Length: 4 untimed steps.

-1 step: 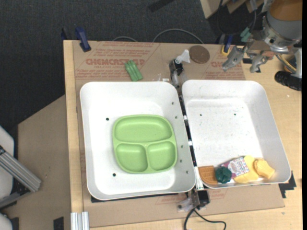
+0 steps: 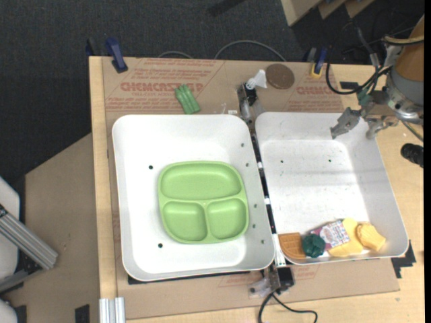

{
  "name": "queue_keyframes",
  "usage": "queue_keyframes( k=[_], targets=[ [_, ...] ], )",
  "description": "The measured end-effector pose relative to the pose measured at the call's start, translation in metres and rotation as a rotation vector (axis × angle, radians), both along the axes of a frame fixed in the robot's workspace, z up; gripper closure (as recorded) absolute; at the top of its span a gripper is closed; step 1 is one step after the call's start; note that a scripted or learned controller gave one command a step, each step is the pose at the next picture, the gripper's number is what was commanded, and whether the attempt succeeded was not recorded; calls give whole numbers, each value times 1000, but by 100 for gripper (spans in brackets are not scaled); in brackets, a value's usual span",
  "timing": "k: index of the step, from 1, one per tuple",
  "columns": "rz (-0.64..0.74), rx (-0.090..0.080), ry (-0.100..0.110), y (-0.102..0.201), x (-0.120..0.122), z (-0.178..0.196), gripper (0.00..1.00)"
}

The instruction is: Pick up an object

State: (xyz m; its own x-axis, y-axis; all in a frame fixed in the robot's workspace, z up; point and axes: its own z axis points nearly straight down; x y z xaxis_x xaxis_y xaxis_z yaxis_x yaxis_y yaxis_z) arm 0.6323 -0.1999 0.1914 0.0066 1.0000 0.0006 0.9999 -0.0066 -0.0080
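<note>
A cluster of small toy foods [image 2: 333,239], yellow, orange and dark green, lies in the right bin's [image 2: 303,173] near corner. The claw [image 2: 357,121] hangs well apart over that bin's far right rim, fingers spread, grasping nothing. A green divided plate [image 2: 202,200] sits in the left bin [image 2: 135,180].

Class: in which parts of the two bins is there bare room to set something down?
Most of the right bin floor, above the toy pile crowding its lower edge. In the left bin, only margins around the green tray.
</note>
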Motion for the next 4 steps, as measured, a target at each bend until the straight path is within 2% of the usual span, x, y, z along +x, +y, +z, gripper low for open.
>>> queue_keyframes(
  k=[1, 2, 4],
  targets=[
    [6, 4, -2, -18, 2, -113, 0],
    [7, -1, -12, -18, 5, -95, 100],
    [7, -3, -18, -18, 6, -74, 100]
  ],
)
